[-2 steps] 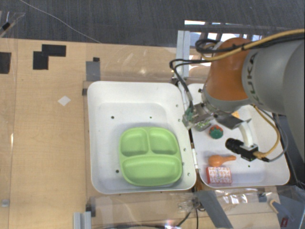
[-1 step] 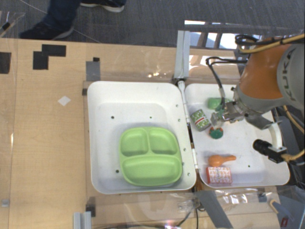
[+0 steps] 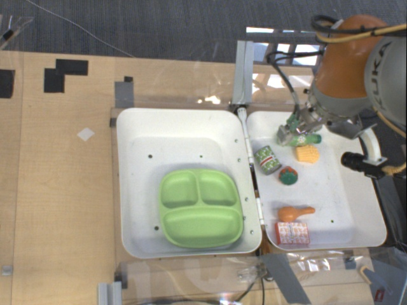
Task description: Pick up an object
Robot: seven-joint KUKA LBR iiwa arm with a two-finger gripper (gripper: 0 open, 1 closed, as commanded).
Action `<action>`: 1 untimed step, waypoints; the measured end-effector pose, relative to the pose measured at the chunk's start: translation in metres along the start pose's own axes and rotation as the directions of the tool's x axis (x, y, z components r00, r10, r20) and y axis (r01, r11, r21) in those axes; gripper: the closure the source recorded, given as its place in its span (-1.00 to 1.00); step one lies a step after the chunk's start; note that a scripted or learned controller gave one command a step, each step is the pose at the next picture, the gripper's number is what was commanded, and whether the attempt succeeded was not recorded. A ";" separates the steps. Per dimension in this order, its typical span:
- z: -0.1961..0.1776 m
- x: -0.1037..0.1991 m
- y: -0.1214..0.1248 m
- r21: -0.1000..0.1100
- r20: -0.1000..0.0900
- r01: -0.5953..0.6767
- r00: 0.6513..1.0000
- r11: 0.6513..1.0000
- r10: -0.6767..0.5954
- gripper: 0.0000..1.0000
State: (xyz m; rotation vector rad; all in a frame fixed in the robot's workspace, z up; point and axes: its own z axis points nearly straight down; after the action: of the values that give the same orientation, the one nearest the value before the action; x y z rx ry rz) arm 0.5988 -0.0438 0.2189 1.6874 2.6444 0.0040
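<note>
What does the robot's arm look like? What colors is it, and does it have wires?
The arm is chunky and rounded, grey with a big orange band above the wrist. Black cables loop over its top and run down toward the gripper, which is small, metal-coloured with green bits. A black knob pokes out at its side.

You are looking at a robotics lab, not a home. A pale wooden desk carries 2 shallow white bins fixed in metal brackets, with black marker patches stuck on its top. Grey carpet lies behind, loose cables trail across it, and an industrial arm reaches in.
</note>
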 end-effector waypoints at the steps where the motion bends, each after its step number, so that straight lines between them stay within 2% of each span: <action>1: 0.027 0.038 -0.019 0.004 -0.003 -0.010 1.000 1.000 0.010 1.00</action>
State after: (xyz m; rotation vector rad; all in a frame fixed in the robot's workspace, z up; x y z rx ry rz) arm 0.5651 -0.0172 0.1916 1.7025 2.6400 0.0010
